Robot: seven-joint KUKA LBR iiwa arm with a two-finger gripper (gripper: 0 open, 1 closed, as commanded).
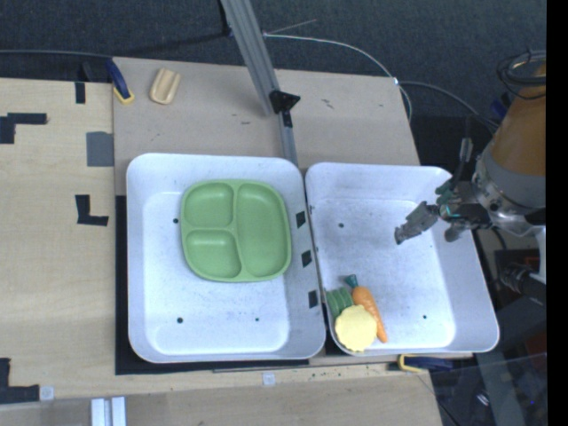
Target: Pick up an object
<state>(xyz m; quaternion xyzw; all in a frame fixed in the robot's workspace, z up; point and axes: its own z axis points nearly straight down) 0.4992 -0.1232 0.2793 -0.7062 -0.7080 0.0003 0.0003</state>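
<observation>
Overhead slanted view of the wooden surface (53,238) and its two shallow white bins. At far left, the surface carries black tape marks; near its back edge lies a small tan block (164,86). The left bin (151,327) holds a green divided plate (236,230) with three compartments, lying flat in the bin's rear half. A grey metal post (253,47) slants down from the top edge toward the seam between the bins. The right bin (461,318) holds a cluster of toy food in its front left corner: a round yellow piece (355,330), an orange carrot (369,310) touching its right side, and a green item (339,299) just behind, against the bin's left wall. At right, the arm's end effector (428,224) hovers over the rear right part of that bin, well apart from the toy food; its two fingers stand apart, with nothing between them. The orange band (525,136) sits above the wrist.
</observation>
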